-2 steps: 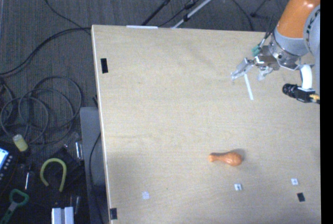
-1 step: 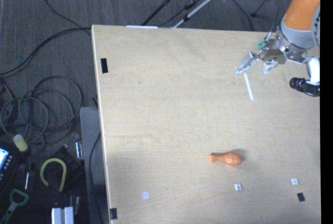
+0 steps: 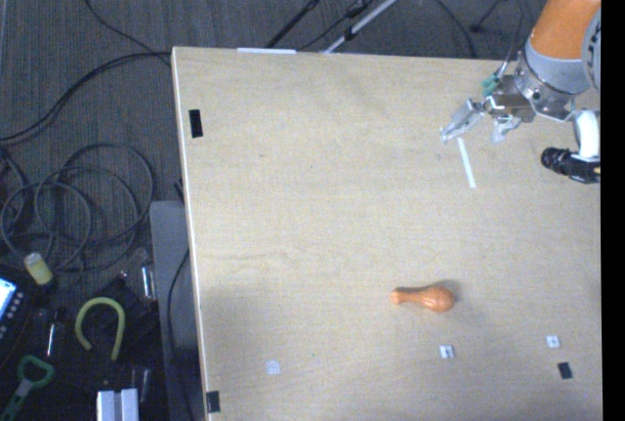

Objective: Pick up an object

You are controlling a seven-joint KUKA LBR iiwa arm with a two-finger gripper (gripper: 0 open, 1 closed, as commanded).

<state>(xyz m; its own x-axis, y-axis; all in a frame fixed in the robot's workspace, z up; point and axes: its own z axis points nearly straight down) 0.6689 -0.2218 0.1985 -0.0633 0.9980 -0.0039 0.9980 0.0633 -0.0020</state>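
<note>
An orange, pear-shaped object (image 3: 425, 298) lies on its side on the pale wooden bench top (image 3: 322, 214), toward the front right. My gripper (image 3: 476, 132) hangs over the back right of the bench, well behind the orange object, with its fingers spread open and nothing between them. A thin white stick (image 3: 468, 166) lies just below the gripper, its upper end close to the left fingertip (image 3: 449, 133). I cannot tell whether stick and fingertip touch.
A black mark (image 3: 195, 123) sits near the bench's left edge, and small tags (image 3: 446, 351) dot the front right. A black part (image 3: 571, 163) juts in at the right. Cables and tools (image 3: 98, 321) lie on the floor to the left.
</note>
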